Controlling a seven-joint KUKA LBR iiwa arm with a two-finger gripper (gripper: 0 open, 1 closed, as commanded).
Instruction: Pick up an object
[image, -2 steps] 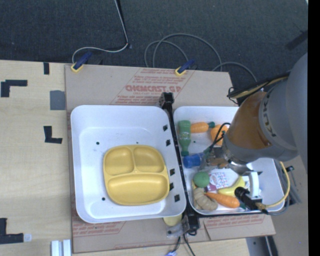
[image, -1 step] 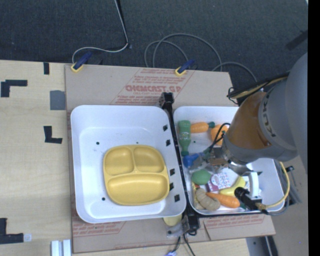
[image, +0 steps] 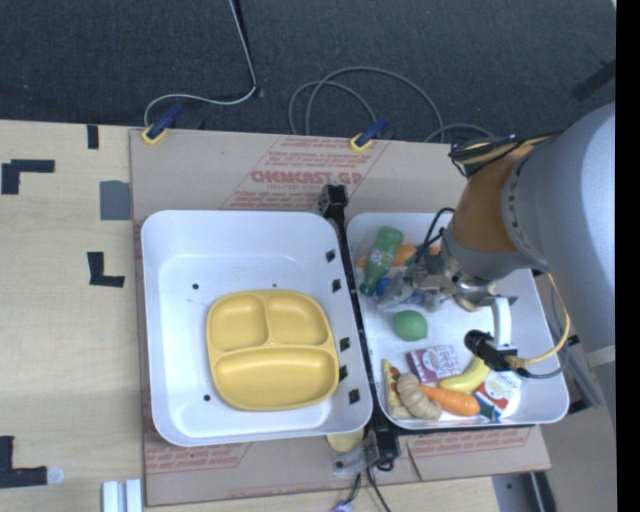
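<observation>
near edge of the right bin (image: 548, 408) holds the pile: a carrot (image: 452, 402), a banana (image: 467, 376), a beige knobbly piece (image: 408, 394) at the left, a red-and-white packet (image: 434, 362) behind them — all look like light, stiff plastic play food, smooth and a bit slippery, so best pinched across the narrow middle. a green ball (image: 409, 324) sits alone mid-bin, well clear of the pile; round and likely to roll, take it across its widest part from above. further back a green bottle (image: 381, 250) lies tilted among small clutter by the divider. gripper (image: 430, 282) is down beside that clutter at the back of the right bin, just beyond the ball; cannot tell whether it is apart or closed, nor on anything. bin floor is smooth white plastic, shallow walls, things will slide. left bin (image: 160, 300) has a yellow divided tray (image: 271, 348). bins rest on cardboard (image: 290, 175) over a wood bench (image: 60, 330); cables (image: 340, 95) on dark floor at the far side.
</observation>
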